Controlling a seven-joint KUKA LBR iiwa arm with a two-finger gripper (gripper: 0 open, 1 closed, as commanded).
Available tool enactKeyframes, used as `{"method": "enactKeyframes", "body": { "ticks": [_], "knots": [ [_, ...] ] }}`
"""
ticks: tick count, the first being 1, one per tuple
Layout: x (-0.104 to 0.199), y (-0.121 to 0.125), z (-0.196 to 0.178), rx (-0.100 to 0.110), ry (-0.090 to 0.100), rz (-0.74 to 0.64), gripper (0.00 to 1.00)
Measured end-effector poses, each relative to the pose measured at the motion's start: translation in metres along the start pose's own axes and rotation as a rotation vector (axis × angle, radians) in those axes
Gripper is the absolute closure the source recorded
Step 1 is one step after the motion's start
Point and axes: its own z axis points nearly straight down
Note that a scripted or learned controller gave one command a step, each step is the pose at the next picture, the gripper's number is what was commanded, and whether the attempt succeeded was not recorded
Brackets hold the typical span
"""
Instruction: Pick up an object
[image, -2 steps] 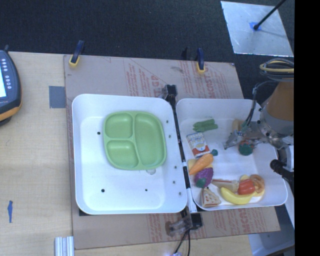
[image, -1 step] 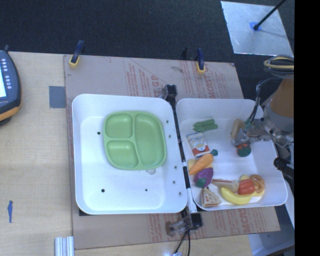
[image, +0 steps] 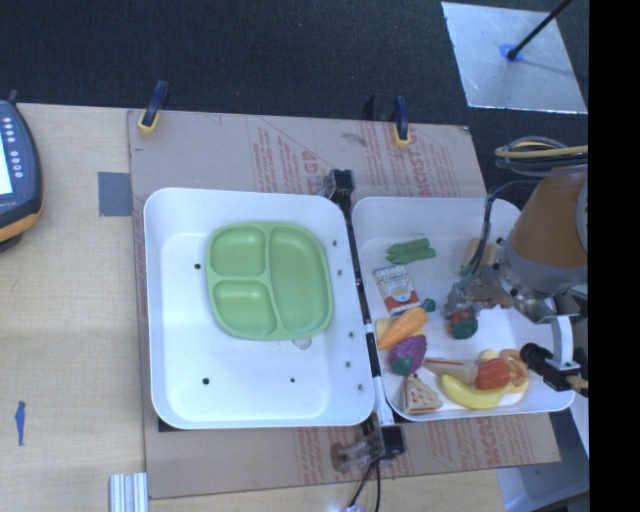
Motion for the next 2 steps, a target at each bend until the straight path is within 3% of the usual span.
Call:
{"method": "enactKeyframes", "body": {
  "ticks": [1,2],
  "knots": [
    [0.052,0.011,-0.016,-0.007,-0.002,-0.003,1.0],
    [0.135,0.052,-0.107,-0.017,-0.001,-0.006,1.0]
  ]
}}
